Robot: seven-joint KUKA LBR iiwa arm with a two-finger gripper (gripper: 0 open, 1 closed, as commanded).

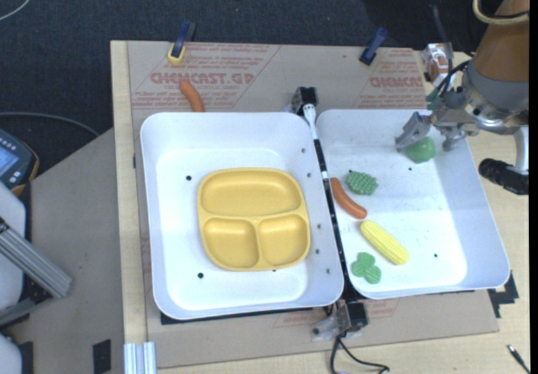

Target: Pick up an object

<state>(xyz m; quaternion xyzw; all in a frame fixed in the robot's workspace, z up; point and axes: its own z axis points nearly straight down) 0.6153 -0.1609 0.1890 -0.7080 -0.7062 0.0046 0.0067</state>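
In the upper right of the frame, the gripper (429,134) is seen with a pale green object (421,150) between its fingers, apparently clasped, at the right bin's (471,221) far edge. The object sits directly under the fingertips, so a straight lift is judged sufficient.

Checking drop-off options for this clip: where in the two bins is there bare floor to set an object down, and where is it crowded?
Left bin: bare floor rings the yellow divided tray, widest along the far edge. Right bin: bare patch on the right side, between the gripper and the near rim. Crowded: its left strip, where the green knobbly piece, hot dog, corn cob and green leafy piece cluster.
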